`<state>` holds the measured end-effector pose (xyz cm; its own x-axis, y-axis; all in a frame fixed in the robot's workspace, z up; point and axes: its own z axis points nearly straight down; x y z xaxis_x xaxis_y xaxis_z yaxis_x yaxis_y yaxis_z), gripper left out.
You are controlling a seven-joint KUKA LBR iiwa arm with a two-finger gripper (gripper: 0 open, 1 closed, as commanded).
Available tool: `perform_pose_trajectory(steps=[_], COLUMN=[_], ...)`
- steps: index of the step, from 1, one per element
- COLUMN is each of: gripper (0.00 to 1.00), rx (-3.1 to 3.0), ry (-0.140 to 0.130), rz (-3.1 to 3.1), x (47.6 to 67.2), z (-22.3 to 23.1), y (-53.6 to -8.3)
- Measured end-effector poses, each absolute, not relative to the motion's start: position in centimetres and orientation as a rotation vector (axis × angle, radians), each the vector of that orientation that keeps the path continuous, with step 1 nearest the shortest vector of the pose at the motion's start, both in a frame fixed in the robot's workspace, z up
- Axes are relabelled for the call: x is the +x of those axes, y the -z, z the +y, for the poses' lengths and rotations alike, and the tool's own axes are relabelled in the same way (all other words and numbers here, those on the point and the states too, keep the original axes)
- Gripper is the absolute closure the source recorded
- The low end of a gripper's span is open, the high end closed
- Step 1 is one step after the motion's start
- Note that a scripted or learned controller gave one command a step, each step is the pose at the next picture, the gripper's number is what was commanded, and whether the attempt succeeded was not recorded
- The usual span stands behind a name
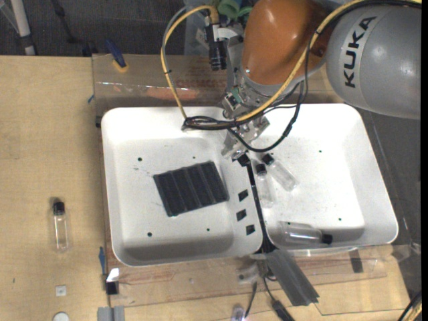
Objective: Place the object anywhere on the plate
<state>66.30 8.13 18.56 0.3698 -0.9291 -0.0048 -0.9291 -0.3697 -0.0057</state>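
Observation:
A dark ribbed rectangular plate lies flat in the middle of the left bin. My gripper hangs low over the divider between the two bins, just right of the plate's upper right corner. Two clear vials with dark caps lie in the right bin directly under and beside the gripper. I cannot make out whether either one is in its grasp. A third clear vial rests against the right bin's near wall.
Another clear vial lies on the wooden bench left of the bins. Yellow and black cables droop from the wrist over the left bin's far edge. Coloured clutter sits behind the bins at the top.

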Motion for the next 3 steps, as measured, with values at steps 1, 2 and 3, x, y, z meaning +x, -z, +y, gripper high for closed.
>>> perform_pose_trajectory(steps=[1,2,3], gripper=[1.00,1.00,1.00], rx=[-2.620,-2.953,-2.845], ry=[-0.003,-0.001,-0.002], rz=[1.724,1.053,1.319], x=[62.6,66.7,66.7], z=[9.2,7.7,5.6], y=[-18.5,-18.5,-19.9])
